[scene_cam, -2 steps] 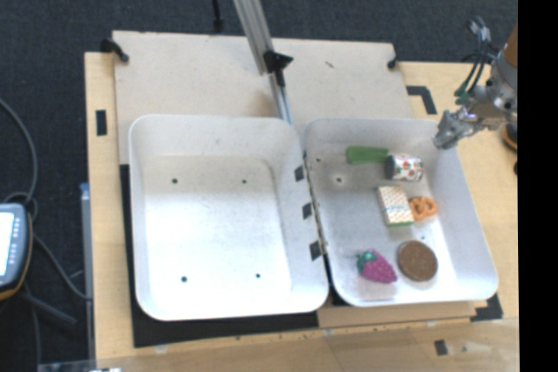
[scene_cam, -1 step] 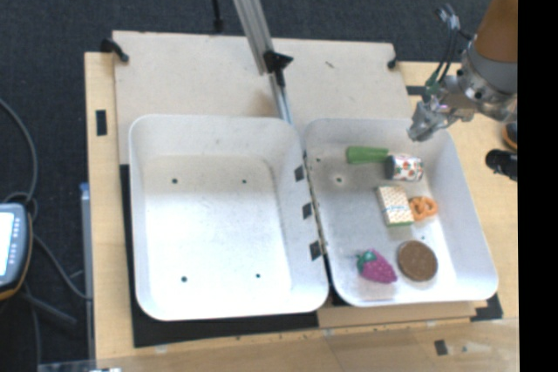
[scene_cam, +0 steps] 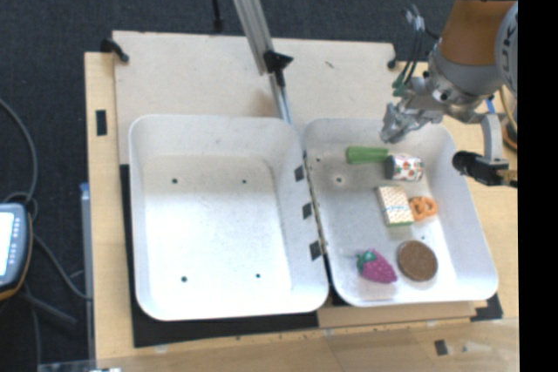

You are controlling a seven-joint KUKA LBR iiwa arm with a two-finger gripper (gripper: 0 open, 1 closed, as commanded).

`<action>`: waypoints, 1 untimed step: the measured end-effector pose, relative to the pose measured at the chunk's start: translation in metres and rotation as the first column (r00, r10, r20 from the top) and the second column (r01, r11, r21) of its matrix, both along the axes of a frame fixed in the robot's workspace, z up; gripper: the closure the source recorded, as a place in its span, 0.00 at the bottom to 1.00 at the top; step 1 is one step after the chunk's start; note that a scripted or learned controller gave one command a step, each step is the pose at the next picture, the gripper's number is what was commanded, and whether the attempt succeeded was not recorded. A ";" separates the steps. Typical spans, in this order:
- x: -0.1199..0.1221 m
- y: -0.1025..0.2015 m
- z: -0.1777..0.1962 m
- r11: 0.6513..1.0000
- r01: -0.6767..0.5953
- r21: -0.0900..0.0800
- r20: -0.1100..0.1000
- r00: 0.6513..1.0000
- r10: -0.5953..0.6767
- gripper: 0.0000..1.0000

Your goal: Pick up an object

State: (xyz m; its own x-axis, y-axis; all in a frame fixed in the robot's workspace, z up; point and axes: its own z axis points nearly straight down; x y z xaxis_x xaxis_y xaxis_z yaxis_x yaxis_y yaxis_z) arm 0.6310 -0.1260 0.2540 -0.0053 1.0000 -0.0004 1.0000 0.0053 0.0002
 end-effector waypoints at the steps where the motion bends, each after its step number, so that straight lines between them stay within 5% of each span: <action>1: 0.005 0.046 -0.010 1.000 0.000 0.000 0.000 1.000 0.000 1.00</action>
State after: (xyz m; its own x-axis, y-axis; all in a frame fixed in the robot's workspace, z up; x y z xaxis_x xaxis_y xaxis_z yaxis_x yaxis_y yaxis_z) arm 0.6365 -0.0805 0.2439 -0.0052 1.0000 0.0000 1.0000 0.0052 -0.0003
